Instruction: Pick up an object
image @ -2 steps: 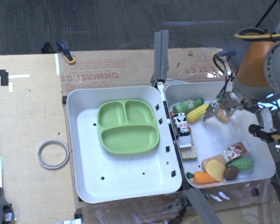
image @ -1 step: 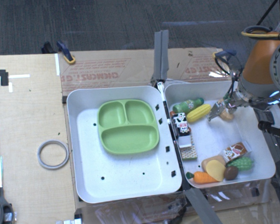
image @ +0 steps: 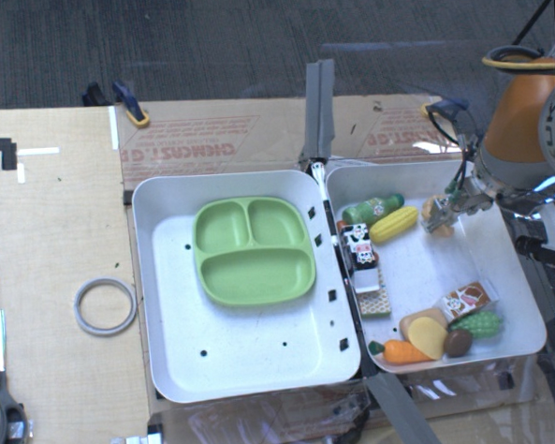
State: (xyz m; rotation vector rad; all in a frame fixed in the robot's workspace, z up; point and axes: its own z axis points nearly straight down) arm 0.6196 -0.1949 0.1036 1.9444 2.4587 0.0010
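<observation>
Where bins meet: yellow corn (image: 393, 223) (ridged, tilted).

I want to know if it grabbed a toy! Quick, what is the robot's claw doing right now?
Two-finger gripper: low in the right shallow white bin, beside the yellow toy corn cob; open or closed cannot be told.

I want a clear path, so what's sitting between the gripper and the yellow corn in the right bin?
In the camera view, bare white bin floor separates the gripper from the yellow corn; nothing lies in that short gap.
</observation>
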